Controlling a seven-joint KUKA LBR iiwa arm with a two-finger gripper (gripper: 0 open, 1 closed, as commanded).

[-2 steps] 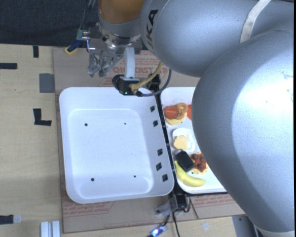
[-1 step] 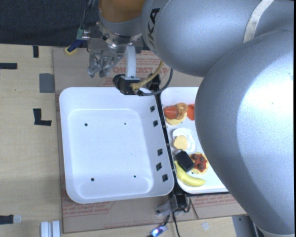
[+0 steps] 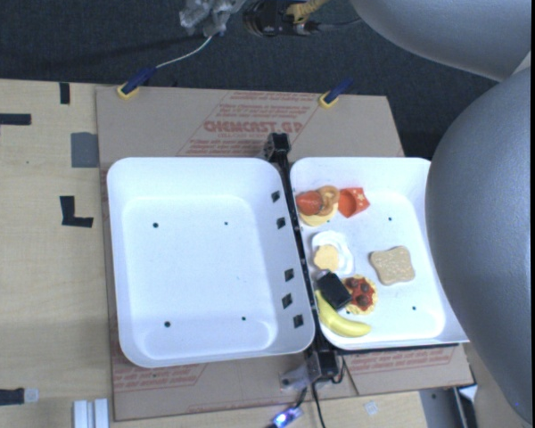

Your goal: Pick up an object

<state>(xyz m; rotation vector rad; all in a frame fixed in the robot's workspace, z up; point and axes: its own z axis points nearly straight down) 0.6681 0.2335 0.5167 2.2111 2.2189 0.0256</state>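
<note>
My arm [image 3: 490,203] fills the right side as a broad grey blur, high above the worktop [image 3: 36,266] and overlapping the right edge of the right bin [image 3: 401,172]. Whether my jaws are spread or pressed together, I cannot tell. Nothing is visibly pinched.

Everything I could pick up lies in the right bin, crowded toward its left wall. At the far end a round red-and-orange piece [image 3: 314,201] touches a red chunk [image 3: 354,201] on its right. Nearer sits a white fried egg [image 3: 328,257] with a yellow centre. To its right, apart from it, lies a slice of toast [image 3: 392,266]. Nearer still, a small black block [image 3: 333,290] lies tilted, just beside a round piece with a red top [image 3: 363,294]. A yellow banana [image 3: 341,324] curves along the near left corner, its far end against the black block.

The left bin [image 3: 125,239] sits tight against the right one, with a row of black clips [image 3: 290,275] along the shared edge. Both bins rest on a cardboard sheet [image 3: 241,127] with red print, held at its far edge by two blue-and-yellow clamps [image 3: 135,82]. A blurred metal fitting [image 3: 216,3] with a cable sits beyond the worktop.
</note>
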